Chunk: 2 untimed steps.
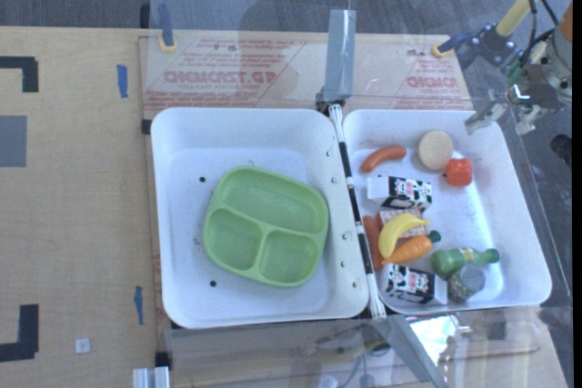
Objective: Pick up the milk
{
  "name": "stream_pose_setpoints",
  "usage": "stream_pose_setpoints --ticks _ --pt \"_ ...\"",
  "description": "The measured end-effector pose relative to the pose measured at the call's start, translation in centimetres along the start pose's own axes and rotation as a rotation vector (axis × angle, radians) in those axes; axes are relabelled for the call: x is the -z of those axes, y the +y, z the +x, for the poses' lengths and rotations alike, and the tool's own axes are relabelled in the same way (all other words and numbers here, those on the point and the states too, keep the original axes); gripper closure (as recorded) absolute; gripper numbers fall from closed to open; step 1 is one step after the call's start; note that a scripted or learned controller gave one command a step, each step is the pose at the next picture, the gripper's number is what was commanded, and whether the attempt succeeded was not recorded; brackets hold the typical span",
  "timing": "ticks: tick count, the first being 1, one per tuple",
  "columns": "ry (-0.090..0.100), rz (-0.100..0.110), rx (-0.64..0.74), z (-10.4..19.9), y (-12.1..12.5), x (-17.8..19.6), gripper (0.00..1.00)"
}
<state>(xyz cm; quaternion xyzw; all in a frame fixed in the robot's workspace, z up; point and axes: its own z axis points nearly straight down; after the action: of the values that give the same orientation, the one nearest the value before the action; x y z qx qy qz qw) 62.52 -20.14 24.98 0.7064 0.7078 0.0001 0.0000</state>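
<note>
Milk (400,190) well apart from end effector (496,109)

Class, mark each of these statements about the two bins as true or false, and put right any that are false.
1. The green divided plate lies in the left bin. True.
2. The banana lies on the green plate. False: it lies in the right bin, among the other toy foods.
3. A cow-patterned milk carton lies in the right bin. True.
4. The tool is closed on the milk carton. False: it is at the right bin's far right corner, apart from the carton.
5. The tomato sits beside the round cream-coloured piece. True.
</note>
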Motion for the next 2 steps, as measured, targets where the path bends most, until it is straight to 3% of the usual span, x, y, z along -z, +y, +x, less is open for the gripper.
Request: stream_pose_setpoints --ticks 1,2 --pt "-0.003 -0.003 0.016 -2.1 4.2 -1.4 0.0" --pt "0.0 0.0 -0.103 1.7 4.2 -12.2 0.0"
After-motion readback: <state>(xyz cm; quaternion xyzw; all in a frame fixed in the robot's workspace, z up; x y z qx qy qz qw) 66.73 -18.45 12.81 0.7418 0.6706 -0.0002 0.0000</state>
